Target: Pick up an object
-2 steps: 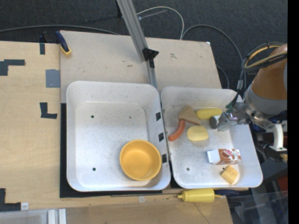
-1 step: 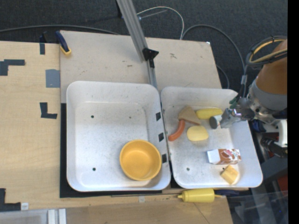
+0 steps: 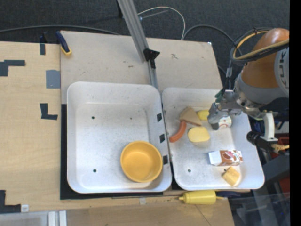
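My gripper [image 3: 215, 122] hangs low over the upper middle of the right bin [image 3: 188, 173], its grey fingers pointing down. Just left of it lie a tan bread slice [image 3: 189, 115] and a small yellow piece [image 3: 202, 115]. A pale yellow lump [image 3: 199, 135] sits right below the fingers, and an orange sausage [image 3: 178, 132] lies further left. A white and red item [image 3: 225, 122] shows beside the fingers on the right. Nothing can be seen between the fingers.
A yellow bowl [image 3: 140, 160] sits in the left bin [image 3: 94, 126] at its front right. A small red and white carton [image 3: 225, 157] and a yellow wedge [image 3: 231, 176] lie at the right bin's front right. A yellow bottle [image 3: 201, 197] lies on the bench in front.
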